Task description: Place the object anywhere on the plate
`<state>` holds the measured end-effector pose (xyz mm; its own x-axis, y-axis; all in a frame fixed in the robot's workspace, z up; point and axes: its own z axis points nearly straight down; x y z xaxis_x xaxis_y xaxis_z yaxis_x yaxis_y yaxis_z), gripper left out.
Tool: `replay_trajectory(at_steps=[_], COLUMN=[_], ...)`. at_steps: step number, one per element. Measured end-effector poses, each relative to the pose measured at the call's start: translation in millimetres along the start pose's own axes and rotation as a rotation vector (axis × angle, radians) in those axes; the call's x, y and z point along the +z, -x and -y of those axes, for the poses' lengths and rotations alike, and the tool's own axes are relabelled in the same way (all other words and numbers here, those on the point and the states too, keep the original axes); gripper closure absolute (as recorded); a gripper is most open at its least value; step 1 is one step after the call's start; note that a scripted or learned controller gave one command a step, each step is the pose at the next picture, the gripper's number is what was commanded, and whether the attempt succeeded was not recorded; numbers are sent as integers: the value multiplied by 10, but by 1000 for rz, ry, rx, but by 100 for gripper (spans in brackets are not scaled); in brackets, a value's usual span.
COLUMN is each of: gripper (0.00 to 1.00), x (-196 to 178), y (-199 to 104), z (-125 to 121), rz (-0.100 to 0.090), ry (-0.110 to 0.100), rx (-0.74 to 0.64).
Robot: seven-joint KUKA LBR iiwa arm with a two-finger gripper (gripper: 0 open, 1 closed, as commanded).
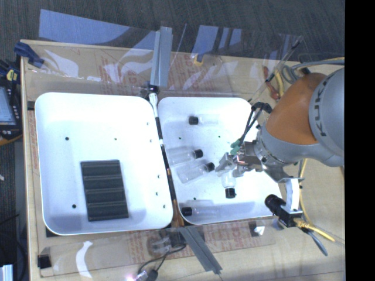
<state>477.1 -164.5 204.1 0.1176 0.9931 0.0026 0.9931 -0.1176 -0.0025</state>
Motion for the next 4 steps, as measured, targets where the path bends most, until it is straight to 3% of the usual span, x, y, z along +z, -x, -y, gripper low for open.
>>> replay_trajectory(at_steps=[1, 2, 3, 4], gripper=[100, 100, 100, 100], x=[-46, 145, 330, 139], y=[-783, -1469, -2994, -1921], z=[100, -127, 379, 238], rz=[1, 2, 3, 2], ry=[-4, -2, -5, -3], rx=[52, 258, 411, 372])
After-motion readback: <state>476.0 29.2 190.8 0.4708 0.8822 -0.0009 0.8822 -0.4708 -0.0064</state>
